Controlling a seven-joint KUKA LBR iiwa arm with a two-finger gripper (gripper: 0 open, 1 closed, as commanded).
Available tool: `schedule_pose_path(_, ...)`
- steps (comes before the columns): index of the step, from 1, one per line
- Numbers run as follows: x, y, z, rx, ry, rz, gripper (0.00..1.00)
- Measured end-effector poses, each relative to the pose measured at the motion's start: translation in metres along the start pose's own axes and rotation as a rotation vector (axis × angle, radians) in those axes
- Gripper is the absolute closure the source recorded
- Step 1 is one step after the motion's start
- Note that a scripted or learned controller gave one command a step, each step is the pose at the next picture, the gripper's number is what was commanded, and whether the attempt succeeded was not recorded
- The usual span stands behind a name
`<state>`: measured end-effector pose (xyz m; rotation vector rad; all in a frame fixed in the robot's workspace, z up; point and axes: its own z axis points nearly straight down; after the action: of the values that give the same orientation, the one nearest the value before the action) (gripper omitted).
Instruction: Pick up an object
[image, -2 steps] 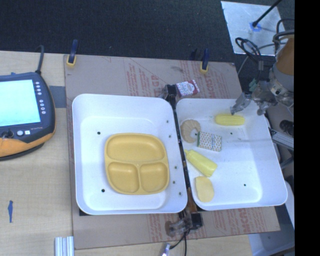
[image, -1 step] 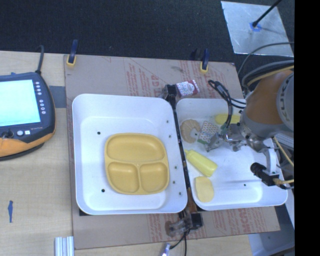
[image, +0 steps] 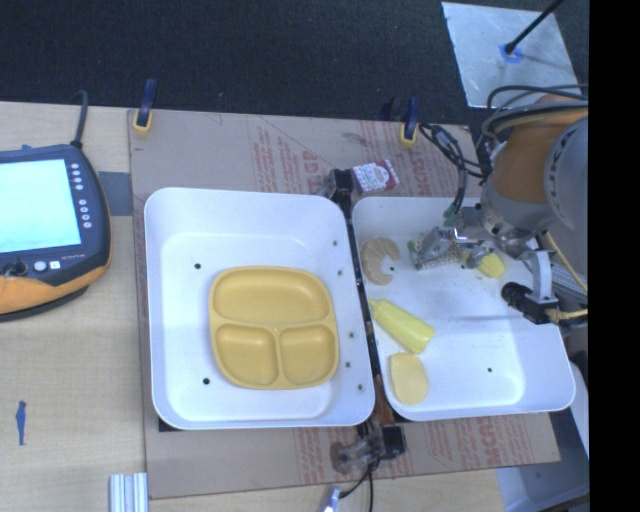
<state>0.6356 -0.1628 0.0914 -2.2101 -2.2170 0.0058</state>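
Note:
The right bin (image: 520, 395) holds a tan bitten cookie (image: 379, 259) at its upper left, a yellow corn-like cylinder (image: 402, 324) in the middle left and a pale yellow flat piece (image: 408, 378) near the front. A small yellow object (image: 491, 265) lies close under the arm at the upper right. My gripper (image: 438, 248) hangs low over the back of the right bin, just right of the cookie, with nothing visibly between its fingers. The left bin (image: 180, 390) holds a yellow divided plate (image: 273, 326).
A teach pendant (image: 45, 225) lies on the bench at the far left. A small red-and-white packet (image: 373, 177) sits behind the bins. Clamps (image: 408, 120) hold the cardboard at the back. Cables run by the arm at the right.

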Motion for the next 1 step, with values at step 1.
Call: schedule_pose_path(1,-0.0402,0.0213,-0.0328,0.0,0.014,-0.005,0.0)
